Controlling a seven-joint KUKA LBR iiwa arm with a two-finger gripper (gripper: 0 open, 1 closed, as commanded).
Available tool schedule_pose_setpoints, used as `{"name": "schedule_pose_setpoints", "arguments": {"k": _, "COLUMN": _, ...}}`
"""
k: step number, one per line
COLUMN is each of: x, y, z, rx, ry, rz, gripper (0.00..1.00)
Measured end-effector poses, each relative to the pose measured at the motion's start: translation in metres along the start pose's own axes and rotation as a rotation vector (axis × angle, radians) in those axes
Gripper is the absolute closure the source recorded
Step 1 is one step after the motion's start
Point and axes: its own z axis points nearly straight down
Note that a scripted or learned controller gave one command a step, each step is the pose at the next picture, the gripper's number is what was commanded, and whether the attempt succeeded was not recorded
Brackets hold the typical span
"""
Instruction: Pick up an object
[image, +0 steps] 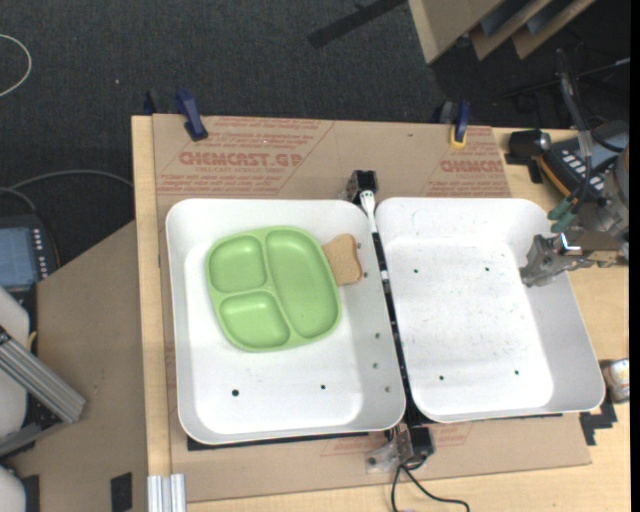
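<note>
A green divided plate (272, 289) lies in the left white bin (270, 405), in its upper half. A small tan block (344, 260) rests against the plate's right rim, close to the wall between the two bins. My gripper (538, 266) hangs over the right edge of the right white bin (480, 390), well away from both the plate and the block. Nothing shows in its grasp.
Both bins sit on a brown cardboard sheet (250, 155) held by blue clamps (190, 115) at the back. A black connector (362, 184) sits at the top of the seam between the bins. Cables and dark equipment (560, 165) crowd the far right.
</note>
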Motion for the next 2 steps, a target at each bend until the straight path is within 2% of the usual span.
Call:
{"name": "schedule_pose_setpoints", "arguments": {"k": 1, "x": -0.026, "y": 0.029, "z": -0.064, "rx": -0.02, "ry": -0.007, "rz": 0.004, "gripper": 1.0}}
{"name": "schedule_pose_setpoints", "arguments": {"k": 2, "x": 0.015, "y": 0.0, "z": 0.019, "rx": 0.0, "ry": 0.0, "rz": -0.001, "gripper": 1.0}}
